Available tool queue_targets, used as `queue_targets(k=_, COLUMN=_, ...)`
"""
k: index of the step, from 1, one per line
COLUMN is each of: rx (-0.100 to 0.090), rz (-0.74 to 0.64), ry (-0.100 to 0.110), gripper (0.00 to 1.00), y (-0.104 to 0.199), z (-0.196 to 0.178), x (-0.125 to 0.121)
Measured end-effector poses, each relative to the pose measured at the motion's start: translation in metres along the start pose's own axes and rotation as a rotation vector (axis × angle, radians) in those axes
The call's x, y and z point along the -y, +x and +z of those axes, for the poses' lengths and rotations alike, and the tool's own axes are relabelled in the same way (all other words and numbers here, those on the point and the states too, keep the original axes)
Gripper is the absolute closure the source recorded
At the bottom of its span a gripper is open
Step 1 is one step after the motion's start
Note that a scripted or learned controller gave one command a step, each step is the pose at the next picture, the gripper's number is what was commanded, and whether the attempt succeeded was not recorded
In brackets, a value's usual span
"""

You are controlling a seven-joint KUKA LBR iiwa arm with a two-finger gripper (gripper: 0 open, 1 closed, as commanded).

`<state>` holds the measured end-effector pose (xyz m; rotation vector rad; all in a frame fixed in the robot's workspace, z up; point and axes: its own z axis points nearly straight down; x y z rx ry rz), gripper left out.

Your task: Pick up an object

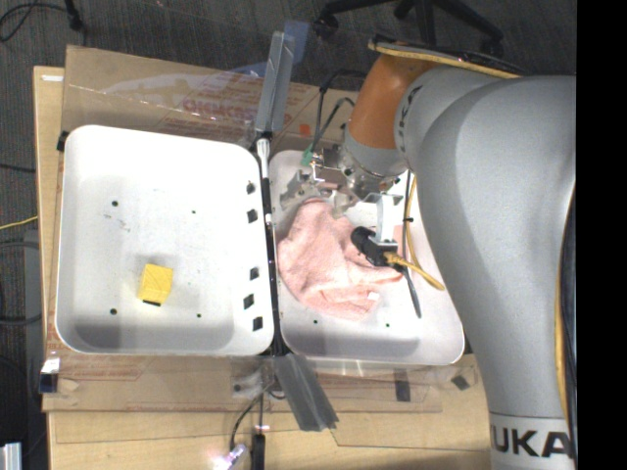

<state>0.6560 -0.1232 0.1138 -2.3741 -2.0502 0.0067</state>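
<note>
Item: my two-finger metal pincer (328, 192), centre of frame, low over the crumpled pink cloth (323, 260) in the right white bin (446, 336); finger state I cannot tell. Risk: limp fabric slipping free. Small yellow block (156, 283): lower left.

Single fixed cam is sitting above the worktop (147, 399), looking down at a slant, far enough back that it's taking in both white bins: left bin (98, 164) and right bin (431, 336), side by side, plus strips of dark floor along the top. The arm (500, 223) is coming in from frame right, sitting close to the lens and blocking the right bin's far-right side.
</note>
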Motion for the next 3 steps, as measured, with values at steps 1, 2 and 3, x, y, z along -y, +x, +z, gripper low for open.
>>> queue_targets(k=1, rx=-0.001, rz=-0.041, ry=-0.001, gripper=0.0, y=-0.019, z=0.022, x=-0.004)
queue_targets(k=2, rx=-0.001, rz=-0.048, ry=0.002, gripper=1.0, y=-0.017, z=0.012, x=-0.004)
queue_targets(k=3, rx=0.0, rz=0.079, ry=-0.004, gripper=1.0, y=0.031, z=-0.083, x=0.004)
